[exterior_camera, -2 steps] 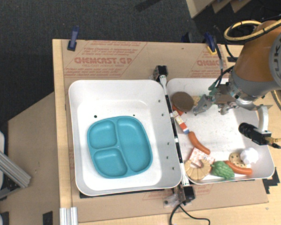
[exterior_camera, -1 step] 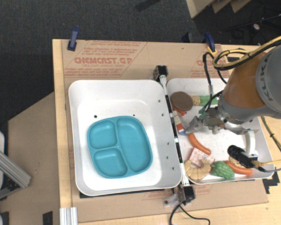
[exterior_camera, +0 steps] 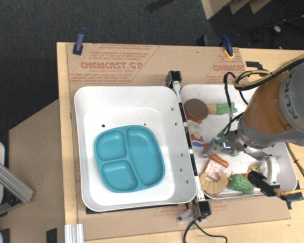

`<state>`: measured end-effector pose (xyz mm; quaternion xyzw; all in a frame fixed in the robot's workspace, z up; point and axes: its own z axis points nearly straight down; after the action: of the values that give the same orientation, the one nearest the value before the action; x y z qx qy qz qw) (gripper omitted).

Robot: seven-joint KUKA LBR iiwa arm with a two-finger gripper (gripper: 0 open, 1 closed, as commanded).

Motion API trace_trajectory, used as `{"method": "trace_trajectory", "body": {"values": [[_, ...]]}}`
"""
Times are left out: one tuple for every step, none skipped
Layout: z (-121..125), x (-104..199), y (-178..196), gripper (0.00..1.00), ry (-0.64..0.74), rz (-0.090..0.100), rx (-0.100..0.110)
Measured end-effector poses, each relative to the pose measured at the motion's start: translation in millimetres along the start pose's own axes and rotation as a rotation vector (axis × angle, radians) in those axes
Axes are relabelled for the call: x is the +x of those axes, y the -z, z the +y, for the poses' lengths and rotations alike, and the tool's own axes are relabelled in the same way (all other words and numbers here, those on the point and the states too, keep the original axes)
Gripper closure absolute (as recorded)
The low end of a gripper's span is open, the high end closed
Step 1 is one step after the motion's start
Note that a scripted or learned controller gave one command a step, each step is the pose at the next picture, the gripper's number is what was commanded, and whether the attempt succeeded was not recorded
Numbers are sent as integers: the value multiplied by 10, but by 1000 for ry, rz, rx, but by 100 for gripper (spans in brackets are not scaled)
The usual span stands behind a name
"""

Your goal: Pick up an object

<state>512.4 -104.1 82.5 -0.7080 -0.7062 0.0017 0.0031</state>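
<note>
My gripper [exterior_camera: 216,147] hangs low over the middle of the right bin [exterior_camera: 289,172], under the grey and orange arm. Just below it lies a small red sausage [exterior_camera: 219,161]. A tan round slice with pink topping [exterior_camera: 215,180] and a green leafy piece [exterior_camera: 240,183] sit at the bin's near edge. At the far end of the bin are a brown round disc [exterior_camera: 196,108] and a green and yellow piece [exterior_camera: 224,108]. A small red and white item [exterior_camera: 195,131] lies by the left wall. The arm hides the right part of this bin.
The left bin [exterior_camera: 91,105] holds a teal divided plate [exterior_camera: 129,157] with three compartments. Both bins rest on a brown cardboard sheet [exterior_camera: 111,62] held by blue clamps at the back. A black-tipped divider [exterior_camera: 185,130] runs between the bins.
</note>
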Motion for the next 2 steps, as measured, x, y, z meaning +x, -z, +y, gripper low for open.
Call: {"method": "trace_trajectory", "body": {"values": [[483,28,18,0,5,-3,-7],[183,88,21,0,2,0,-2]]}}
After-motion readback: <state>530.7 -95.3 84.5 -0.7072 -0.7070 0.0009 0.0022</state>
